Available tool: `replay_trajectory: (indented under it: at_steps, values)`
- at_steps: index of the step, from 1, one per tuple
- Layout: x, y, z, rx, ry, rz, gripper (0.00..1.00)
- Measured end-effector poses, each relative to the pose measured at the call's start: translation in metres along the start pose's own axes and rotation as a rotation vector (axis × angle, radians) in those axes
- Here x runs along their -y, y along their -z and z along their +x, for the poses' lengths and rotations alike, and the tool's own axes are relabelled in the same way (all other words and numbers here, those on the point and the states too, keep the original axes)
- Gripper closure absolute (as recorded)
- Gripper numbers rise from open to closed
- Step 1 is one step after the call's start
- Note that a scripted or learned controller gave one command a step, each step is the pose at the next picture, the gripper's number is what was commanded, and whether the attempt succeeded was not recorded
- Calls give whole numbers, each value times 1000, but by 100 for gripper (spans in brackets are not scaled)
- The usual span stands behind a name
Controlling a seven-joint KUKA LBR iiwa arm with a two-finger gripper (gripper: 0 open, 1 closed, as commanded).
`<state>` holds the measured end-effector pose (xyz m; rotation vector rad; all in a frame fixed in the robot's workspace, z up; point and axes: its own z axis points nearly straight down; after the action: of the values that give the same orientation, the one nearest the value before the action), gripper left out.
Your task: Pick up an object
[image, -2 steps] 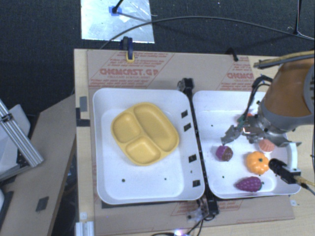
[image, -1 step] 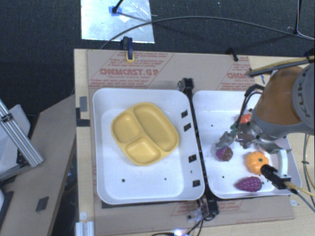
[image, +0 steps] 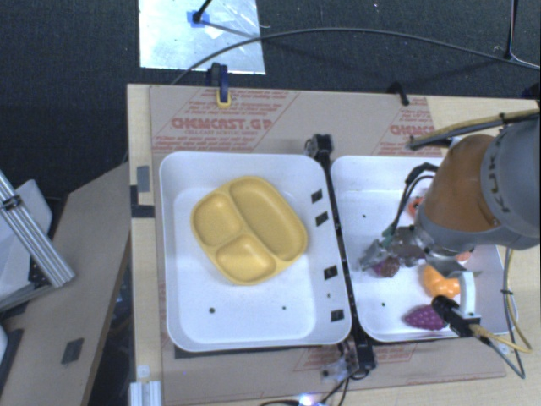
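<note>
My gripper (image: 382,255) is low in the right bin (image: 368,193), near its left-centre floor. A small dark purple object (image: 388,268) lies directly beneath it, partly covered by the gripper; contact cannot be made out. An orange object (image: 442,283) sits just right of that, half under the wrist. A purple grape-like cluster (image: 423,317) rests near the bin's front edge. The grey arm with its orange band (image: 461,184) hides much of the bin's right side.
The left bin (image: 182,303) holds a yellow three-compartment plate (image: 248,228) near its middle. A black divider strip (image: 335,244) runs between the bins. Cables trail along the bench's right and front edges.
</note>
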<state>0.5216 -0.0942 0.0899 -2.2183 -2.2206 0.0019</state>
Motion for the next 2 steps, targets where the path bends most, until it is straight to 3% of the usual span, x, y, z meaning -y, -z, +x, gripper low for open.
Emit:
replay_trajectory:
  at_steps: [1,2]
  values:
    - [-1,13,0,1,-2,-5,100]
    - [-11,62,-4,2,3,-9,100]
